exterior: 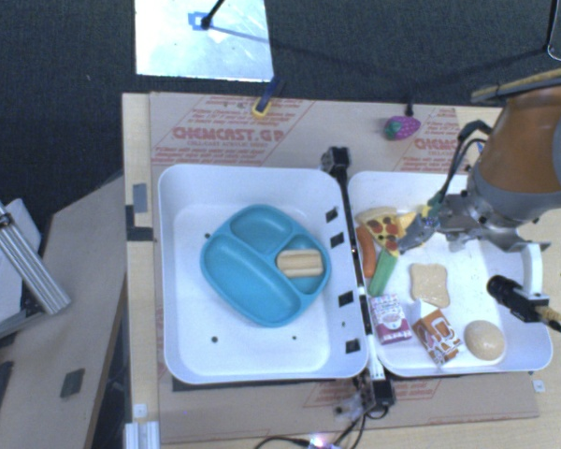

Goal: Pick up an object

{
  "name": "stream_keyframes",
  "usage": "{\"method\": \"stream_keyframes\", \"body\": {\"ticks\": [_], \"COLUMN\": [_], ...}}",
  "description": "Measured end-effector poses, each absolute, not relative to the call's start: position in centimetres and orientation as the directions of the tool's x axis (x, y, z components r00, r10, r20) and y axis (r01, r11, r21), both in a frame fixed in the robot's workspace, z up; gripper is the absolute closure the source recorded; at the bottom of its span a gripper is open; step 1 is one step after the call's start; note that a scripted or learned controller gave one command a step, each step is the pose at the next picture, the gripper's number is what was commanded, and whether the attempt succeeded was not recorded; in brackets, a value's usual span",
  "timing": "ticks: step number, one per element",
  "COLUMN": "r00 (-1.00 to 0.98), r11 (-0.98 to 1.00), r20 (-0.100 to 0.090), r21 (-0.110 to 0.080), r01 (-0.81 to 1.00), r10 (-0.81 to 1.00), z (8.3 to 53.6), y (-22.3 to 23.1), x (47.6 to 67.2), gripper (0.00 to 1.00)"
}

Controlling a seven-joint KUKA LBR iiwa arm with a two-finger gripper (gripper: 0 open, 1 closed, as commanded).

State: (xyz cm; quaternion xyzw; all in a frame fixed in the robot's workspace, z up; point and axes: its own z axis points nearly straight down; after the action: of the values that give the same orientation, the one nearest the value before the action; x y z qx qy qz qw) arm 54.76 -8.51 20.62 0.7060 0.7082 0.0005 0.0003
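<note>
This is a robotics lab, set up for testing. A grey and orange arm (528, 157) reaches over a bench (140, 279) whose top is sheeted in protective paper printed "CHEMCAST GP". Two white bins (192, 344) hold toy food. Loose cables (327, 435) trail at the front edge, an aluminium frame rail (19, 251) stands at left, and dark carpet (56, 82) covers the floor.

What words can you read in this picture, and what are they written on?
"CHEMCAST GP", red, upside down: on the brown protective sheet behind the left bin.
The same red print behind the right bin, near the purple toy: partly hidden, too blurred to read in full.
Small red-and-white box: print too small to read.
Orange packet: print too small to read.
</note>
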Motion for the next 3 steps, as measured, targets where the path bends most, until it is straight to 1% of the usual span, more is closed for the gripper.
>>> {"method": "stream_keyframes", "body": {"ticks": [1,2,3], "r00": [-0.001,-0.001,0.000], "r11": [0.001,0.001,0.000], "r20": [0.001,0.000,-0.001], "r21": [-0.002,0.000,0.007], "r01": [1.000,1.000,1.000], "r10": [1.000,1.000,1.000], "z": [15.0,9.7,8.9], "y": [-8.6,-9.5,-9.5], "x": [55.7,56.3,56.6], "gripper": [0.00,0.00,0.00]}}
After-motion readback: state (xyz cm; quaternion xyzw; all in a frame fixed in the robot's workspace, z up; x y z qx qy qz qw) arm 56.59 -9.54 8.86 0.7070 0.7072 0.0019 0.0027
